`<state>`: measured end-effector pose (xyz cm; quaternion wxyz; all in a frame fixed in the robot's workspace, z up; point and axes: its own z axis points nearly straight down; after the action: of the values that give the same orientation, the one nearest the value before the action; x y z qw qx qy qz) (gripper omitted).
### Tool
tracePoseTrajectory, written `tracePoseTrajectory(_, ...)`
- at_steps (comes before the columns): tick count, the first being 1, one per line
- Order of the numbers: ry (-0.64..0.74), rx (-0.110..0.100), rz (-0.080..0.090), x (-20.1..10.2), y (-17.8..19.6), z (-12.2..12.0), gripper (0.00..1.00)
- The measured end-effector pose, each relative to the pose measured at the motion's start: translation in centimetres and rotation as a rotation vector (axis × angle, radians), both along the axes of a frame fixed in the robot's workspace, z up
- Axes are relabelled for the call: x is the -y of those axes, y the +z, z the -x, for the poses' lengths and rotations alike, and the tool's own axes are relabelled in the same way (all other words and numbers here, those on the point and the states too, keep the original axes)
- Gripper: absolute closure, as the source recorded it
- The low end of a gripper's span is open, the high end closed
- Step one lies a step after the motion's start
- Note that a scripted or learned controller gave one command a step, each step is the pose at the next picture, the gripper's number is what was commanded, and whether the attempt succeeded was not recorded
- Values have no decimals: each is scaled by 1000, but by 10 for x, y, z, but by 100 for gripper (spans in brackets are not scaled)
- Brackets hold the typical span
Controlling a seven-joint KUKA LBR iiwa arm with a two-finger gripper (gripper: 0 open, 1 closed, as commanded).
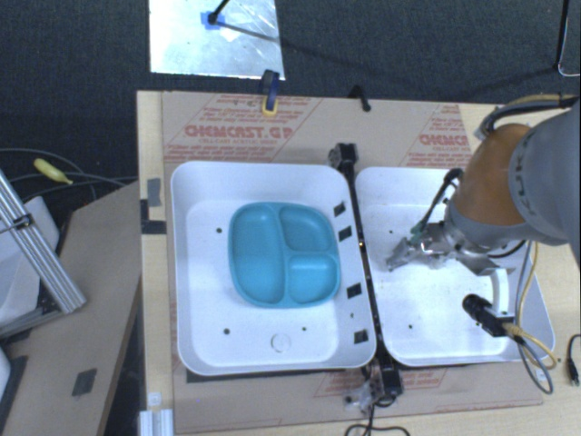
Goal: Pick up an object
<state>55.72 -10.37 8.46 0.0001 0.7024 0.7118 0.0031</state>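
Blue divided plate (281, 254) lies flat at centre of left bin (195, 198), long axis running toward the bin's near-right corner, its two small compartments on the right. Gripper (397, 260) low in right bin (436, 334), near its left wall; state cannot be told, wrist blocks the view.

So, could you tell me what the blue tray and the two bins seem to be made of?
The tray, in the left bin: likely moulded plastic, uniform light blue with a soft sheen and rounded compartment walls. Both bins, left and right: probably thin formed plastic, smooth glossy white with rounded corners, though painted metal can't be excluded.
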Motion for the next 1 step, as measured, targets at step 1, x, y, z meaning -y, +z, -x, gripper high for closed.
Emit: tracePoseTrajectory(1,-15,-2,7,44,0,11,0)
